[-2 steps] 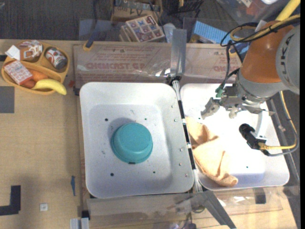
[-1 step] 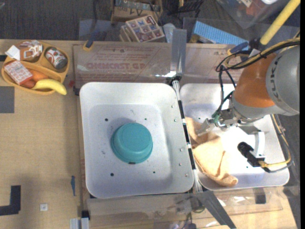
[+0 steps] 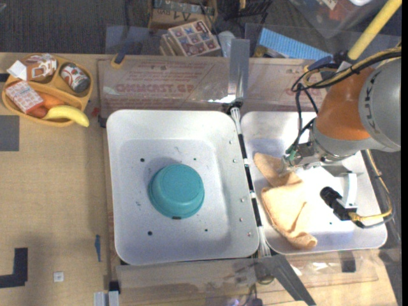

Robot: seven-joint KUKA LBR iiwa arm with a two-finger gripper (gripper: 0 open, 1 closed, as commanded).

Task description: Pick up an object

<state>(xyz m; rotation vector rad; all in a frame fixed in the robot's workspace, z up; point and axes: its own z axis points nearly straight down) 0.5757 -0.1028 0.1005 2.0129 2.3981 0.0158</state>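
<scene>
Right bin, 9 o'clock side: your target, the tan cloth [image 3: 284, 204], lies crumpled against the left wall of the right bin [image 3: 370, 238].
Cloth, long axis: running roughly 12 to 6 o'clock, from a folded flap near the bin's middle down to a narrow tail pointing toward 5 o'clock at the near rim.
Gripper: the gripper [image 3: 294, 155] sits at the cloth's 12 o'clock end, just above or touching the upper flap; you cannot tell from this slant whether the fingers are apart or together, nor whether any cloth is between them.
Step in hand: by my reading, the descent or the grasp itself; the cloth is not yet lifted.
Next move: you would want a firm pinch on a raised fold, then a straight lift; a slack edge may slip out.
Arm: grey with orange band [image 3: 341, 116], entering from 3 o'clock.
Left bin [image 3: 127, 132]: holds a teal bowl [image 3: 176, 190], upside down, near centre.
Bench, 10 o'clock corner: yellow tray [image 3: 13, 101] with a banana [image 3: 68, 114] and small packets.
</scene>
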